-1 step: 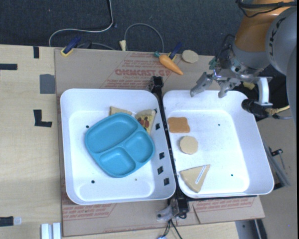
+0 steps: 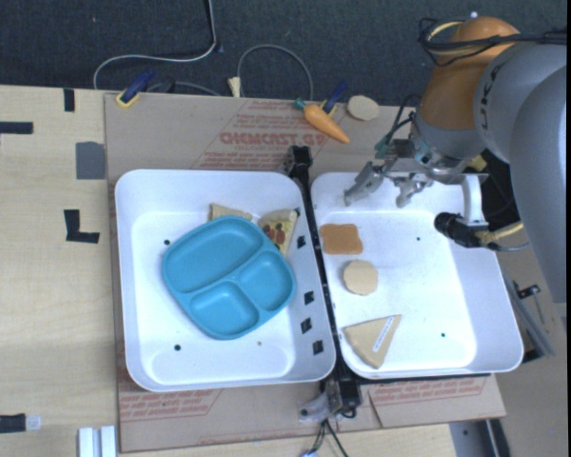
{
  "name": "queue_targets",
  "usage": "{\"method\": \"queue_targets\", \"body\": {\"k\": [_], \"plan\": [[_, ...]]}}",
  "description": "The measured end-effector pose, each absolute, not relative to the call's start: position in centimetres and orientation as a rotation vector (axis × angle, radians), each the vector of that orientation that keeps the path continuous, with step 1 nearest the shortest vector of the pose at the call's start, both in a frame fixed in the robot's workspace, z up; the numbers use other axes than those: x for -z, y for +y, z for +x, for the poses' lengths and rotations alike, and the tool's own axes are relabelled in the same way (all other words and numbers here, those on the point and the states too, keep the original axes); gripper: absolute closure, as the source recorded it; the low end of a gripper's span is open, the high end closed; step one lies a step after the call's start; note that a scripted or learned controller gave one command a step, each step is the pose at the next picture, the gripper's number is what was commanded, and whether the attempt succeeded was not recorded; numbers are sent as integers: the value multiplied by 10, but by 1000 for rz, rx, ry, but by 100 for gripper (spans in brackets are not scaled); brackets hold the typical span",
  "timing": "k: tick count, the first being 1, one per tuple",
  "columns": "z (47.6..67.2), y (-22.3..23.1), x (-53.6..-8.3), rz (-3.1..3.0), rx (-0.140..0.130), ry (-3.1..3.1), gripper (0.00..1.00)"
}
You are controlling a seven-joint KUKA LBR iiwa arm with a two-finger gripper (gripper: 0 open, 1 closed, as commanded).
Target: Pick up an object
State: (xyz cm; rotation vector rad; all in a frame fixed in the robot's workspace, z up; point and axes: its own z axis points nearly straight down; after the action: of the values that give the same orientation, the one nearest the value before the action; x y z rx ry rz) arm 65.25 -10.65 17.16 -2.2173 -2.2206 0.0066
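- Currently the hand (image 2: pixel 384 187) hovers at the 12 o'clock edge of the right bin (image 2: pixel 476 346), its two fingers spread wide, nothing between them.
- Nearest candidates in that bin: a square toast slice (image 2: pixel 342 240) just toward 7 o'clock of the hand, then a round cookie-like disc (image 2: pixel 360 277) right below the toast, then a sandwich wedge (image 2: pixel 372 338) near the 6 o'clock wall.
- Left bin (image 2: pixel 133 255) has a blue divided plate (image 2: pixel 228 276) lying over two more flat food pieces at its 12 o'clock side; looks harder to reach, skip it.
- Toy carrot (image 2: pixel 324 123) and a small pale round piece (image 2: pixel 363 108) sit outside the bins on the bench (image 2: pixel 38 255), 12 o'clock of the hand.
- Judgement: the toast is the best target, closest and free on all sides.
- To do it well: centre over the toast, straddle its two opposite edges with the fingers, go down nearly to the bin floor since it is thin.
- Risk: flat item may slip out or get pushed toward the centre wall; close only once low, lift straight.
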Motion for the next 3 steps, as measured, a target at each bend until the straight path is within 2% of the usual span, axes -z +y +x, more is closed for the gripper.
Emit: {"method": "queue_targets", "body": {"k": [1,2,3], "plan": [[611,-96,-82,-2222,0,-2225,0],[671,-106,-85,-2220,4,-2229,0],[630,-105,-87,-2224,2,-2226,0]]}}
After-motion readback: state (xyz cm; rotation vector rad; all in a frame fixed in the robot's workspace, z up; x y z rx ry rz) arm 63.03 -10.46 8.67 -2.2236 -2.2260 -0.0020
